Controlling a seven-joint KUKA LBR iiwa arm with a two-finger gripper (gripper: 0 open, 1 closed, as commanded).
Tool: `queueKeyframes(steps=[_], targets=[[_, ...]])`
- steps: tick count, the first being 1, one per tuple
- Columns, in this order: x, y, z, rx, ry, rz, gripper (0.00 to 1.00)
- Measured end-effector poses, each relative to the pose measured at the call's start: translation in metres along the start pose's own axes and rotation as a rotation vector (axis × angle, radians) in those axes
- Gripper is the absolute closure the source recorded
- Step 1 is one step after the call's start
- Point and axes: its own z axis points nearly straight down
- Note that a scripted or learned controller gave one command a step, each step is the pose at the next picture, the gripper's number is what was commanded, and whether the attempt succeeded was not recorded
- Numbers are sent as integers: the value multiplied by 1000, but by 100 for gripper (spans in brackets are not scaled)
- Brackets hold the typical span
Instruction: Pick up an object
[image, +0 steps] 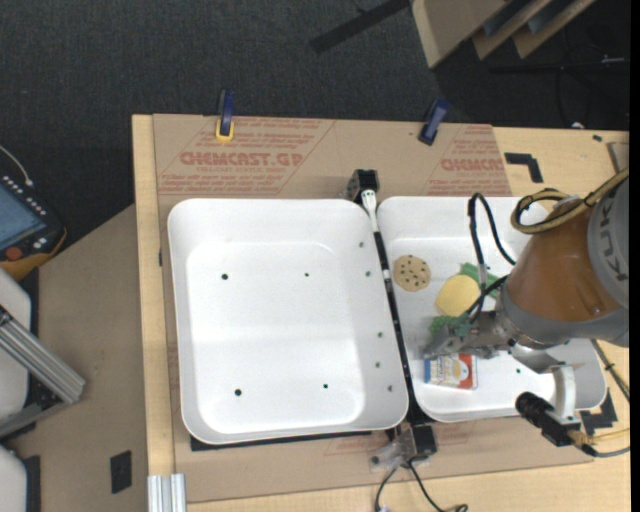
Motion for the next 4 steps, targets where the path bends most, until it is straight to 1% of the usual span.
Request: queueKeyframes(steps=[1,2,3,4], targets=[[-1,0,-2,-2,-1,0,0],[-14,38,-2,-3,0,-3,0],[-12,39,-14,-11,1,-1,100],[66,53,-211,-18,2,-11,100]])
